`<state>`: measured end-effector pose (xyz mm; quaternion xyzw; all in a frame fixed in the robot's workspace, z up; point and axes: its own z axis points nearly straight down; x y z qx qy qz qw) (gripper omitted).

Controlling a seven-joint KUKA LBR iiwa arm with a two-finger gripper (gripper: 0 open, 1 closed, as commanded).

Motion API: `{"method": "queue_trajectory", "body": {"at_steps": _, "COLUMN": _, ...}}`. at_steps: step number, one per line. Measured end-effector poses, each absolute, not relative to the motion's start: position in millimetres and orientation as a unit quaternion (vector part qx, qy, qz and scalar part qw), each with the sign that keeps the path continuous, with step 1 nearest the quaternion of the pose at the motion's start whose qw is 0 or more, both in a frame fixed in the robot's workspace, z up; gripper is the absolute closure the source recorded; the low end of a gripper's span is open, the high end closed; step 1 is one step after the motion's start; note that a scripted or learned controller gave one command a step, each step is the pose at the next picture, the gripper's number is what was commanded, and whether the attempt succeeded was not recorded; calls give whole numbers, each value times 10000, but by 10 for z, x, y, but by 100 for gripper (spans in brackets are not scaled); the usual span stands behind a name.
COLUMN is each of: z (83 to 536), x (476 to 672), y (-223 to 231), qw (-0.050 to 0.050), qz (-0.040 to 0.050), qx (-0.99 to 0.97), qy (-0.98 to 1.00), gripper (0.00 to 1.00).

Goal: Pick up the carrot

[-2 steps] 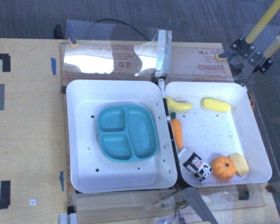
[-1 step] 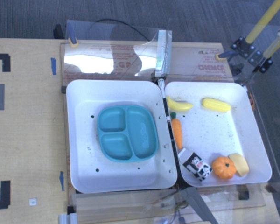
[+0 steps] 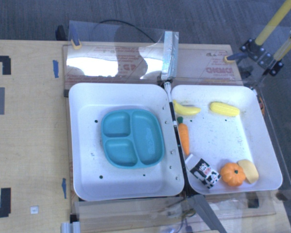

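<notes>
The carrot (image 3: 184,137) is orange with a small green top and lies lengthwise along the left wall of the right bin (image 3: 262,130). Its green end points to the back of the bin. Just behind it rests a yellow banana (image 3: 185,109).
The right bin also holds a corn cob (image 3: 224,109), a black-and-white cow toy (image 3: 204,172), a small orange pumpkin (image 3: 232,174) and a pale yellow piece (image 3: 248,170). In the left bin (image 3: 82,144) sits a teal divided plate (image 3: 133,138). Clear panels stand behind both bins.
</notes>
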<state>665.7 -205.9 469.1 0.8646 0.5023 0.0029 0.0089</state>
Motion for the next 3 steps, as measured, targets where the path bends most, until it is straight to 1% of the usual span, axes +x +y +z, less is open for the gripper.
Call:
{"method": "queue_trajectory", "body": {"at_steps": 1, "z": 4343, "x": 6668, "y": -1744, "qw": -17, "qz": -16, "qx": 8219, "qy": 5697, "gripper": 100}}
{"method": "queue_trajectory", "body": {"at_steps": 3, "z": 4579, "x": 6684, "y": -1729, "qw": 35, "qz": 0, "qx": 8214, "qy": 5704, "gripper": 100}}
